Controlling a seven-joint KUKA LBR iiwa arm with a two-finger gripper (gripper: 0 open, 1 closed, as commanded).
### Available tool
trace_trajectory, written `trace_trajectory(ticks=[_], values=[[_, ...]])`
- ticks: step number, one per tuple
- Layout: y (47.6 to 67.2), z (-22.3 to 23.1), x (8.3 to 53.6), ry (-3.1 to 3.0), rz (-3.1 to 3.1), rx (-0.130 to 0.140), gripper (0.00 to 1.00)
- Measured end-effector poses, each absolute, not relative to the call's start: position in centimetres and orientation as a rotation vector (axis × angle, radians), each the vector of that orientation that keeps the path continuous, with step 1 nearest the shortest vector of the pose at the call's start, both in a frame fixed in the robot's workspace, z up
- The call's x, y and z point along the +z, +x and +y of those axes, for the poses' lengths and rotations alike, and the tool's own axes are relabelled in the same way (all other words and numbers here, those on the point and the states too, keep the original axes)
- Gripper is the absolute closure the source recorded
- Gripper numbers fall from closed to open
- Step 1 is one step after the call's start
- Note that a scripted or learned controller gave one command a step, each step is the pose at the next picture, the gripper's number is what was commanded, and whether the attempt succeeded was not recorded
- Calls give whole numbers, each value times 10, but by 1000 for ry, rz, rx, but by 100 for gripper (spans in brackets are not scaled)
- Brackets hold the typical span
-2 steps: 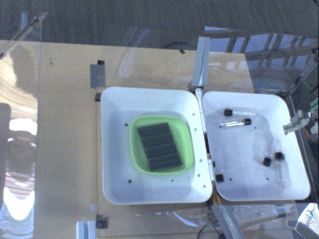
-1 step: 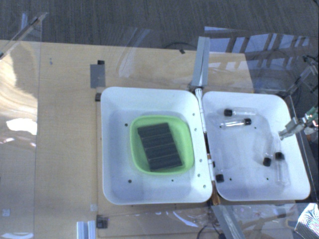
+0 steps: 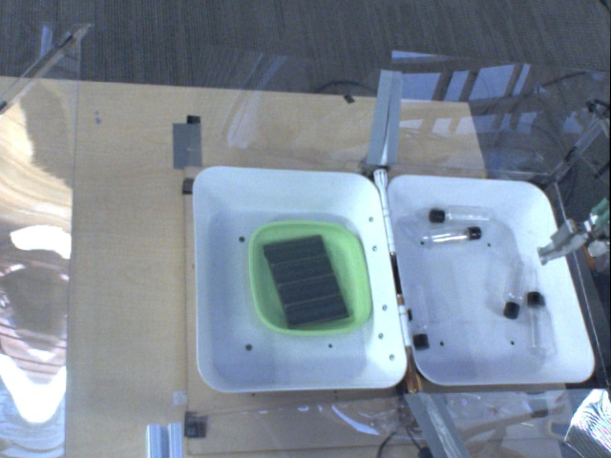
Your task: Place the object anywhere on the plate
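Note:
A dark grey ridged block [image 3: 304,281] lies flat in the middle of the green plate [image 3: 355,256]. The plate sits in the left white bin [image 3: 218,275]. At the view's right edge, a pale grey part of my gripper [image 3: 565,242] pokes over the right rim of the right bin [image 3: 477,356]. It is far from the plate and the block, and nothing shows between its fingers.
The right bin holds several clear tubes with black caps: one [image 3: 454,237] near the back, and others [image 3: 534,301] toward the right front. A grey metal post [image 3: 386,117] stands behind the seam between the bins. The wooden bench [image 3: 115,256] extends to the left.

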State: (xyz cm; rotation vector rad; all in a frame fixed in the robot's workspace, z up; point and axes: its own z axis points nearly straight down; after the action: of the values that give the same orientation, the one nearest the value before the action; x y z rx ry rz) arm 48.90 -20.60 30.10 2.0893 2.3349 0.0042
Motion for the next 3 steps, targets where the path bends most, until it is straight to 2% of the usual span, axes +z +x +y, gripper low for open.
trace_trajectory(ticks=[2, 3], values=[[489, -206, 296, 2203, 2228, 6, 0], [489, -205, 267, 2200, 2233, 5, 0]])
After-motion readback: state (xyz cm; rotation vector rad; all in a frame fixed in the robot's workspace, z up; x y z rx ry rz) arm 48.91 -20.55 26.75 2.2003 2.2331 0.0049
